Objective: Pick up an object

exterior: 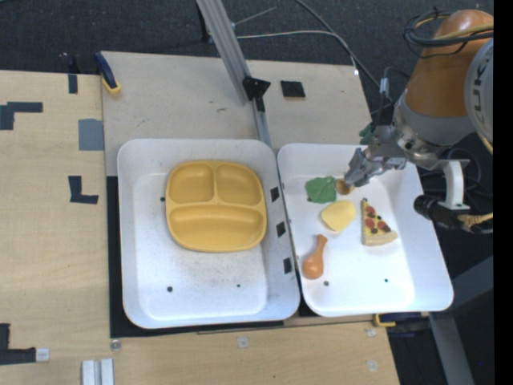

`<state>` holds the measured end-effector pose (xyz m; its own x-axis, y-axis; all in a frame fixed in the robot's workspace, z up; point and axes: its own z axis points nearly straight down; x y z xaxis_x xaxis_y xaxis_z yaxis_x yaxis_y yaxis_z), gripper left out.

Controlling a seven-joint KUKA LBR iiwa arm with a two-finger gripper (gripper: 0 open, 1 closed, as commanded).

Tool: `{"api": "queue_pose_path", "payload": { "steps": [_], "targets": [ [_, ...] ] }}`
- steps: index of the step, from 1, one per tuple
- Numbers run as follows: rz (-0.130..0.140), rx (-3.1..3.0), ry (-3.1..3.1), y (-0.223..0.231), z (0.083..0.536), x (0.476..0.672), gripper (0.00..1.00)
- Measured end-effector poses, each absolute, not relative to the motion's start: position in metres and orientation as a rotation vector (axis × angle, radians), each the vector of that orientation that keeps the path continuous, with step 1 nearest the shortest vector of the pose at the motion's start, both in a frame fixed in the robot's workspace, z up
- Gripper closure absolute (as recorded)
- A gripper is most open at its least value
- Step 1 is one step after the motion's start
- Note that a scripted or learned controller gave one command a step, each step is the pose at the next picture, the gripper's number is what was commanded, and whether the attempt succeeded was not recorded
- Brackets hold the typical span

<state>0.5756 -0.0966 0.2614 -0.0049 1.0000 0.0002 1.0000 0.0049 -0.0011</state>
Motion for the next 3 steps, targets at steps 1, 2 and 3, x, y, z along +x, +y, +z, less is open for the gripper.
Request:
{"api": "queue_pose_path", "payload": {
  "steps": [1, 2, 3],
  "targets": [
    [0.0, -2.212, -2.228, -0.035, 0.257, 0.571, 1.0],
    [0.003, -2.212, -2.226, 0.022, 0.239, 0.578, 1.0],
    [0.0, -2.212, -2.229, 0.077, 0.24, 0.587, 1.0]
  ]
}}
